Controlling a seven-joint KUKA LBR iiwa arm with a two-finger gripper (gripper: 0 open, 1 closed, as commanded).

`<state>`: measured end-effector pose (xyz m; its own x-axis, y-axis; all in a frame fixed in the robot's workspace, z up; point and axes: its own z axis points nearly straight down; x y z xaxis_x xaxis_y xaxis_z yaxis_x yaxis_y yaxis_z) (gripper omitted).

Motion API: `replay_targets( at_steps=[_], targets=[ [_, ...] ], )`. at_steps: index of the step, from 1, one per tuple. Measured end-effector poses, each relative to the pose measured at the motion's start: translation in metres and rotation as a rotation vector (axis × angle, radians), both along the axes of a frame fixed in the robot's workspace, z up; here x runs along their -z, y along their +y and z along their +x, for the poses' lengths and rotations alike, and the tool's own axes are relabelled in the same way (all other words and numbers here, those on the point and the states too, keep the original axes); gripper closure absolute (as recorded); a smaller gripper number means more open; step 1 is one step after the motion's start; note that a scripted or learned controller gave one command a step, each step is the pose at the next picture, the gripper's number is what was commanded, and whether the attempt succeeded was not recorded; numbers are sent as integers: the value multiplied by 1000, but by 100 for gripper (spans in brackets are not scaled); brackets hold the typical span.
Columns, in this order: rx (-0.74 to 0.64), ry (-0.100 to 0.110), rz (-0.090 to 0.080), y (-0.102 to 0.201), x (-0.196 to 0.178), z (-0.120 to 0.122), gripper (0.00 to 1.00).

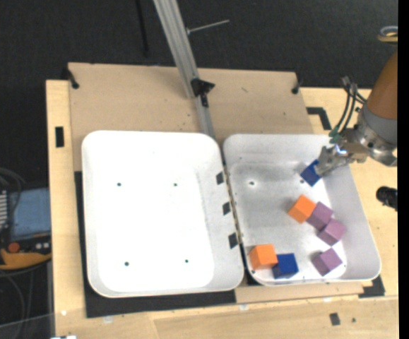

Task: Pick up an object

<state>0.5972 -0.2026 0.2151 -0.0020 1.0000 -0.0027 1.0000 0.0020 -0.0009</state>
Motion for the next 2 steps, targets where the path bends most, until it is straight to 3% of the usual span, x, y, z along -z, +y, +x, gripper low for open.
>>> replay_targets(
  at_steps=[2],
  targets=[
    [-5,-1,4,110,7,3,100]
  ],
)
